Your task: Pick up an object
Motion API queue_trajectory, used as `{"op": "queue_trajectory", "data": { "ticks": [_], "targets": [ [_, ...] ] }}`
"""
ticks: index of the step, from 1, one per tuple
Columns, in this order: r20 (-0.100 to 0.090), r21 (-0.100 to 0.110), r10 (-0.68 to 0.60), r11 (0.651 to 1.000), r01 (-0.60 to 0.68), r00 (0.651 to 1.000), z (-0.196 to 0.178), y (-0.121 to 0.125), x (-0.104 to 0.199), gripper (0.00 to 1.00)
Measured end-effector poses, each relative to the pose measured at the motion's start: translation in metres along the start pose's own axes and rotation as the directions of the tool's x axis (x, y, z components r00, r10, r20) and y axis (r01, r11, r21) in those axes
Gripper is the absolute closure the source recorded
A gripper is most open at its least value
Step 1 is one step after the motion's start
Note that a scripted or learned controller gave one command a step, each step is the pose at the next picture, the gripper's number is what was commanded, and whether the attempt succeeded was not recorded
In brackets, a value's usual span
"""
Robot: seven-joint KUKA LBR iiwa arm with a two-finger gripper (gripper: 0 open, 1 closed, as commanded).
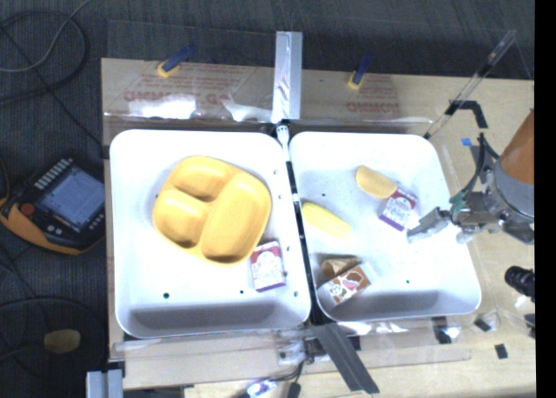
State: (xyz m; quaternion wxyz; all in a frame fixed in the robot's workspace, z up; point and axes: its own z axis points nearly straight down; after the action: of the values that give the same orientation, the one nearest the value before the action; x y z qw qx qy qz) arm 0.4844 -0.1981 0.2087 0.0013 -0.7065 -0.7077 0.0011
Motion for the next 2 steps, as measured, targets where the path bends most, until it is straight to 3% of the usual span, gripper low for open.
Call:
{"op": "queue_trajectory", "data": {
  "ticks": [1,2],
  "targets": [
    [0.003,-0.001,0.036,0.999,-0.036,0.999,0.1121,0.0977,0.0103,0.00],
    [0.003,0.003,0.035,0.999,-0.035,0.999,0.1051,0.0972,0.0109,1.00]
  ]
}}
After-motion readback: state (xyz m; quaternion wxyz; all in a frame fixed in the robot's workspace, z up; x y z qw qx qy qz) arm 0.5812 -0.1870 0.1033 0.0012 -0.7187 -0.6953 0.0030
